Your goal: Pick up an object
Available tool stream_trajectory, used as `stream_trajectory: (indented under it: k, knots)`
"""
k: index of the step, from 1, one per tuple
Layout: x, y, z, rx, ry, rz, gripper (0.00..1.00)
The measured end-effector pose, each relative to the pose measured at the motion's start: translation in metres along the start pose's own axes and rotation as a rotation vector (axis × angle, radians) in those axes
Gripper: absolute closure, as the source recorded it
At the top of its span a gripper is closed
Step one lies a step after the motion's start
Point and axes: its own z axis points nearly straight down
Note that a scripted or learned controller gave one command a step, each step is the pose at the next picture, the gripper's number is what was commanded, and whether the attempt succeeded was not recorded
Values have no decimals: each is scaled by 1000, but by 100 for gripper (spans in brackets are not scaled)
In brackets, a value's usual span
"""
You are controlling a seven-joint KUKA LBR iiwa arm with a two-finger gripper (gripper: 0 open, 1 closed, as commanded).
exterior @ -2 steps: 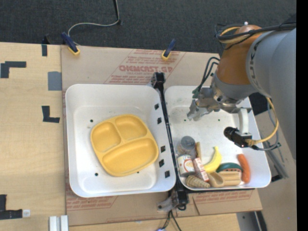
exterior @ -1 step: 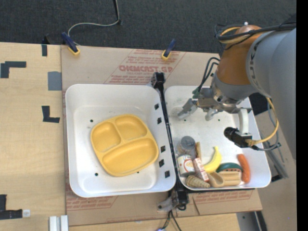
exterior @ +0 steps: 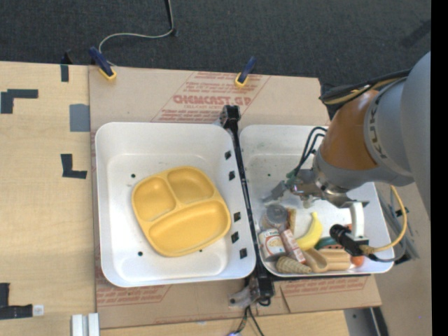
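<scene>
The right bin [exterior: 280, 149] holds a heap of toy food along its near edge: a yellow banana [exterior: 311, 231], a hot dog in a bun [exterior: 334, 257], an ice cream cone [exterior: 292, 265], a small labelled can [exterior: 270, 243] and a grey round piece [exterior: 276, 214]. My gripper [exterior: 289, 190] hangs low over the middle of this bin, just behind the grey piece and the banana. The wrist hides what lies directly beneath it. Nothing shows as held.
The left bin [exterior: 115, 187] holds a yellow divided plate [exterior: 181, 210]. A black divider [exterior: 238, 180] runs between the two bins. The arm's orange band [exterior: 350, 142] and grey body cover the right bin's far right side. Cardboard lies under both bins.
</scene>
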Motion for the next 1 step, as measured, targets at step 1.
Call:
stream_trajectory:
  k: [1]
  knots:
    - [5, -21, 9, -24, -3, 2, 0]
